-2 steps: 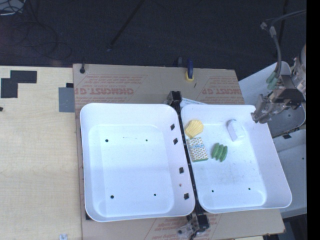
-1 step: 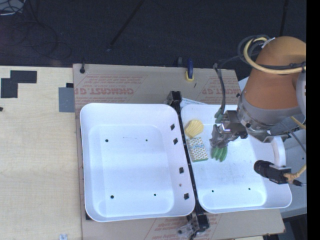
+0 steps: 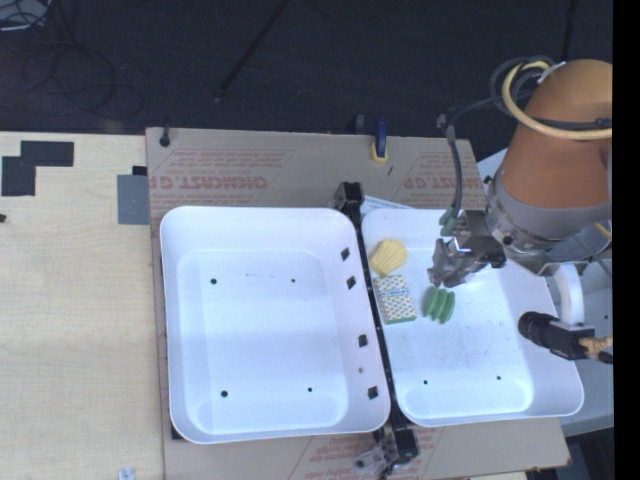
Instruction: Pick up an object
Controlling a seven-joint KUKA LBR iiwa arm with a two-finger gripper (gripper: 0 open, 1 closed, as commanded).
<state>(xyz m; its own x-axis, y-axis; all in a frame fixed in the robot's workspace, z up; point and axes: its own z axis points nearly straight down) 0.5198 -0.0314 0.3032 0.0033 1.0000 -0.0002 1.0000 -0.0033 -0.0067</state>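
Gripper [image 3: 452, 268] hangs over the right bin [image 3: 520, 393] — you cannot tell its finger state. Green object [image 3: 439, 305] lies just below it toward the near rim, long axis running far-to-near.

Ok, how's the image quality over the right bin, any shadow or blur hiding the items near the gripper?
In the camera view, the shallow white right bin is evenly lit apart from a soft shadow under the arm; the yellow ridged object, the patterned flat pad and the small green object read clearly though slightly soft; the dark metal gripper is murky, its outline lost in shade.
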